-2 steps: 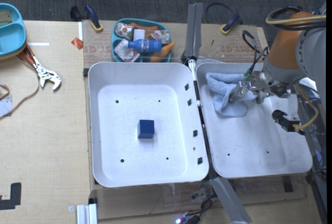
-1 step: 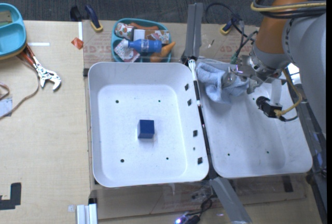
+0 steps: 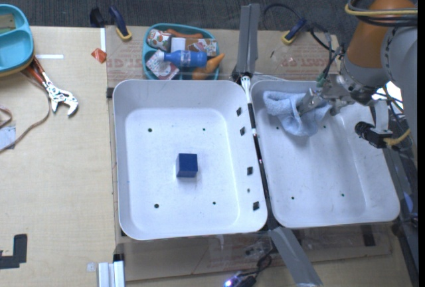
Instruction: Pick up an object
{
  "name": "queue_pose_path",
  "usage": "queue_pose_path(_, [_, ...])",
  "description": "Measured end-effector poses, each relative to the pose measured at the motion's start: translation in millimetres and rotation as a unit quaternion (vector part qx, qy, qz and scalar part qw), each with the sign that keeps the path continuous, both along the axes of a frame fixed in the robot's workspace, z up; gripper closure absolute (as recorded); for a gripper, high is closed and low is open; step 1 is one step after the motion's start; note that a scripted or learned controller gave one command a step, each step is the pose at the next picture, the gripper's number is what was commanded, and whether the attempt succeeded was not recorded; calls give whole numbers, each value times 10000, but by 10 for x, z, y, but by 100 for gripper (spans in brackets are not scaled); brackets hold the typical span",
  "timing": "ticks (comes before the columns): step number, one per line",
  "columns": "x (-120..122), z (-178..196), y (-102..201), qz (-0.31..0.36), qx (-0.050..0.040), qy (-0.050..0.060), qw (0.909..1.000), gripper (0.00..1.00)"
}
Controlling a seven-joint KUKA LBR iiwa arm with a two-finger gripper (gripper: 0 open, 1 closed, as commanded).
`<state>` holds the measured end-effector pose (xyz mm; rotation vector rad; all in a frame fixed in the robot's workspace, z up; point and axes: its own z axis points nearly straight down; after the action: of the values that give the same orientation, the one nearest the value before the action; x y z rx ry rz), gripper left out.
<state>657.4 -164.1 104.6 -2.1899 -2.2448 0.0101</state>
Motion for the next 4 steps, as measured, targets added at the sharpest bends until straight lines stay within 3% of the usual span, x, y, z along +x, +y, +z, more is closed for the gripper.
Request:
queue_pose_path(1, [13,-144,274,1098,1,-23,9939,0])
queue_pose_path(3, [17,-147,-140,1326,8,-33,9912,0])
queue_pose_path(4, [12,-153,436,1923,9,-23,9813,0])
